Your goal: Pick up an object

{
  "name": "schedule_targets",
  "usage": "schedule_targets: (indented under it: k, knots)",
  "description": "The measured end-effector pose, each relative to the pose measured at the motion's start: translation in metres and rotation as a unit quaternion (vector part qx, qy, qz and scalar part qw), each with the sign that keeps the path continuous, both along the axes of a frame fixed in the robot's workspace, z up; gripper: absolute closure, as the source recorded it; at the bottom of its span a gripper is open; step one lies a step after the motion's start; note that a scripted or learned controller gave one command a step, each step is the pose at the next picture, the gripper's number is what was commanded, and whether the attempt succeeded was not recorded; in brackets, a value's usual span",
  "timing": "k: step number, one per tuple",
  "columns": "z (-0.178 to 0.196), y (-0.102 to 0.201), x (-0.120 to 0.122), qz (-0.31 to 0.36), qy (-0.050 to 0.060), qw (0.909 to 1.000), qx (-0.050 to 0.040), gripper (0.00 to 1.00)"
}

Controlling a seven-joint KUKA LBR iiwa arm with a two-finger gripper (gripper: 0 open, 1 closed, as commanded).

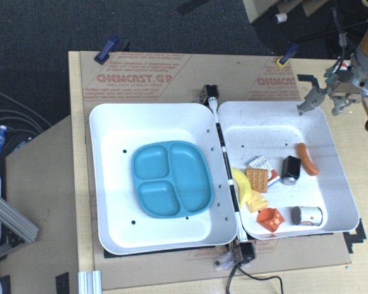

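The claw is hanging over the far right corner of the right bin, its two fingers spread apart with nothing between them; the arm above it is running off the frame. The objects are lying well apart from it, nearer the bin's front: a hot dog, a black can, a waffle, a banana partly tucked under the waffle, a red piece, and a silver cylinder. A blue divided plate is sitting in the left bin on the desk.

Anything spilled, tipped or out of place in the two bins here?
Nothing stands out. The blue plate lies flat in the left bin; the small toys, such as the sausage and waffle, lie loose inside the right bin. The claw hovers above its far corner.
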State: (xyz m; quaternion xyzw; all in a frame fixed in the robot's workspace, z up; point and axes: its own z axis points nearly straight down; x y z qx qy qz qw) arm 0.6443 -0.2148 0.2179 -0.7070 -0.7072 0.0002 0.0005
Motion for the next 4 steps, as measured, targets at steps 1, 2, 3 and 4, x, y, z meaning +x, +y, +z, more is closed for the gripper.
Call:
schedule_targets:
  k: [1, 2, 3, 4]
  knots:
    - [-0.135, 0.01, 0.021, 0.001, 0.002, 1.0, 0.0016, 0.0]
    - [-0.122, 0.01, 0.023, 0.002, 0.0, 1.0, -0.0005, 1.0]
    - [-0.123, 0.01, 0.023, 0.002, 0.0, 1.0, -0.0003, 0.0]
    - [-0.133, 0.022, 0.022, 0.0, 0.001, 1.0, 0.0001, 0.0]
